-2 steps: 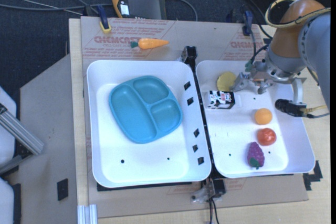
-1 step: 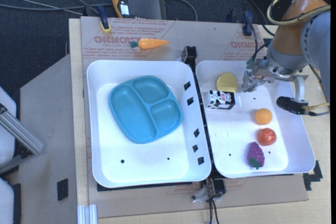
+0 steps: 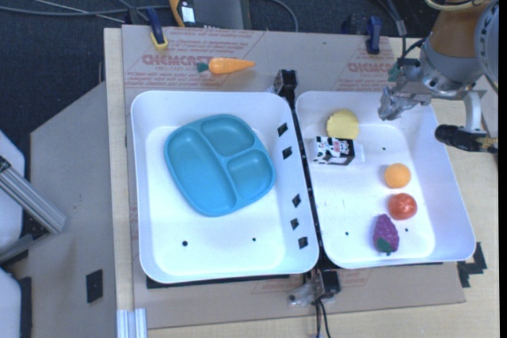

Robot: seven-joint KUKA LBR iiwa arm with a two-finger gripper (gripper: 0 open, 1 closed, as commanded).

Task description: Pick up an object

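A: What is lying in the right bin [image 3: 444, 194]?

B: A yellow round thing [image 3: 342, 123] is sitting at the upper left of that bin, with a small black-and-white carton [image 3: 334, 150] touching it just below. An orange ball [image 3: 397, 175] is resting right of centre, a red tomato [image 3: 402, 206] just below it, and a purple grape bunch [image 3: 385, 233] near the lower edge.

A: And the gripper [image 3: 394, 103]?

B: It is hanging at the upper right of the frame, over the top edge of the right bin, to the right of the yellow thing and apart from it. Nothing is showing between the jaws. Whether they are spread or pressed together, I cannot tell.

A: What is the left bin [image 3: 150, 170] carrying?

B: A blue divided plate [image 3: 219, 163], lying tilted in the middle of it.

A: Anything outside the bins?

B: A toy carrot [image 3: 225, 66] is lying on the tabletop [image 3: 119, 170] above the left bin, and two blue clamps [image 3: 156, 29] are gripping the top edge.
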